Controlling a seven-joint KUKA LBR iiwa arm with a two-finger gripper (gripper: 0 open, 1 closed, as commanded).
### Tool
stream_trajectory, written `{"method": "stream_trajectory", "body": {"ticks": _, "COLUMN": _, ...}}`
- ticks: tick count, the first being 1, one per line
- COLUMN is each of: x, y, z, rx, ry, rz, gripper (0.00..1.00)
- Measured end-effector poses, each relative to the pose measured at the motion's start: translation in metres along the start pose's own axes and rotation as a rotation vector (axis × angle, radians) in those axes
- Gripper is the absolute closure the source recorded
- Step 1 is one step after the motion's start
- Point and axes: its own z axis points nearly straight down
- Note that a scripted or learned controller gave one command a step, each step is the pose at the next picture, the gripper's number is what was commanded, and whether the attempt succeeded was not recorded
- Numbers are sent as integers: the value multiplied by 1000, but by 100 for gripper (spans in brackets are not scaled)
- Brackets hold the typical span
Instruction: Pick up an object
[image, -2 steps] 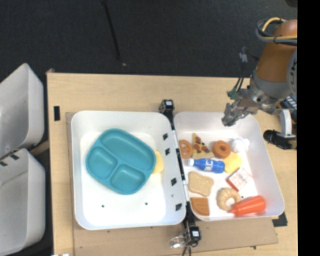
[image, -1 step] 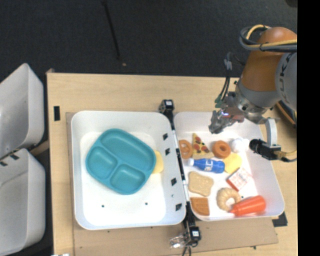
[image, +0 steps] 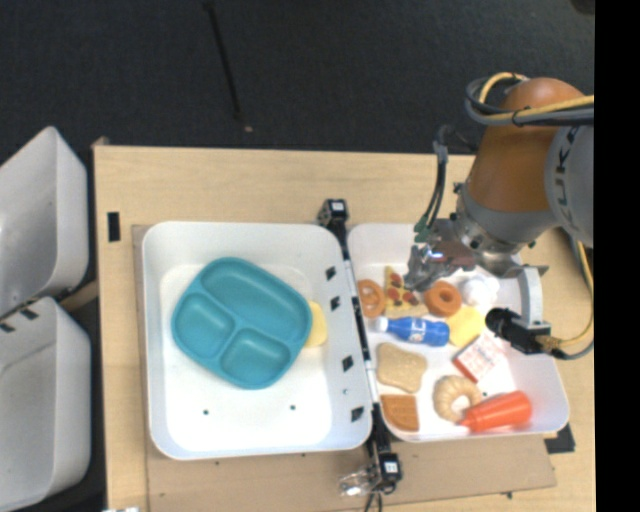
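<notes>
My gripper (image: 426, 264) hangs low over the back of the right bin (image: 545, 385), coming in from the right. Just below it lie a small red and yellow piece (image: 401, 291) and an orange donut (image: 443, 298). A tan ring (image: 371, 296) sits to the left of them. In front lie a blue bottle (image: 418, 330), a yellow piece (image: 466, 325), a red and white packet (image: 480, 358), a slice of toast (image: 401, 367), a brown waffle (image: 400, 411), a croissant (image: 455, 395) and an orange carrot (image: 497, 411). Nothing shows between the gripper and these things.
The left bin (image: 170, 420) holds a teal divided plate (image: 240, 320) with a yellow thing (image: 317, 324) peeking out at its right edge. A ridge with black clips (image: 352, 300) separates the two bins. A white thing (image: 481, 290) lies under the wrist.
</notes>
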Motion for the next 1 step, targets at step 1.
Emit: {"method": "stream_trajectory", "body": {"ticks": 1, "x": 7, "y": -13, "z": 11, "rx": -1, "ry": -2, "rz": 4, "gripper": 100}}
